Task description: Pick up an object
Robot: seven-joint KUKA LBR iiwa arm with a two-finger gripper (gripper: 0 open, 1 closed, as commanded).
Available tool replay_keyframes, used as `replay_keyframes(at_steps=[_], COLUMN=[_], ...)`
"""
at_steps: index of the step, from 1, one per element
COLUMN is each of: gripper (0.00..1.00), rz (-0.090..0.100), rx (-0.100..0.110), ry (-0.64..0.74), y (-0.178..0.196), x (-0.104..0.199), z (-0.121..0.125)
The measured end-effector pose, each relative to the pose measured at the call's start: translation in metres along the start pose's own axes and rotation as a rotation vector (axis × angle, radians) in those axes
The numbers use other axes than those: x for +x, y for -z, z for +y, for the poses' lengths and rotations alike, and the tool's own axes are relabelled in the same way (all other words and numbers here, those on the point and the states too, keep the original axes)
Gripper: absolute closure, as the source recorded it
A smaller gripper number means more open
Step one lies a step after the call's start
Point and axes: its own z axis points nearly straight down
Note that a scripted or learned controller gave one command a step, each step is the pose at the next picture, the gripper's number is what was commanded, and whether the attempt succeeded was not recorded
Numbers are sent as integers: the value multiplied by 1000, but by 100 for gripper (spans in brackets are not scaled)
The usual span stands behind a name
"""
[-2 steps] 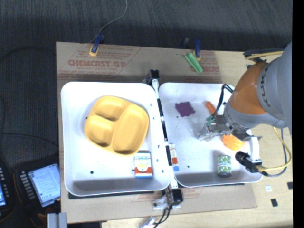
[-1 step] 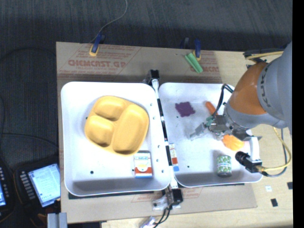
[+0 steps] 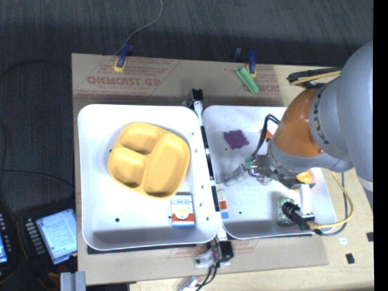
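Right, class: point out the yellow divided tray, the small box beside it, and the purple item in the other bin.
yellow divided tray (image 3: 149,159), camera view, on its middle ridge.
small box (image 3: 182,210), camera view, on its top face.
purple item (image 3: 235,139), camera view, on its centre.

Yellow three-part dish (image 3: 149,157) and small box (image 3: 182,211) in left bin; purple piece (image 3: 235,139) in right

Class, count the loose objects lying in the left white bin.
2: a yellow three-compartment tray fills the middle of the left bin, and a small orange-and-blue carton stands by its near right corner. Nothing appears hidden.
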Motion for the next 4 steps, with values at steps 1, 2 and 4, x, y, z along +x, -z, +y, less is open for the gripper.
replay_keyframes(at_steps=[1, 2, 4], gripper=[0, 0, 0], rz=[7, 3, 5], rx=[6, 1, 3], ry=[3, 1, 4], y=[-2, 0, -2], x=[-23, 4, -13], z=[50, -21, 105])
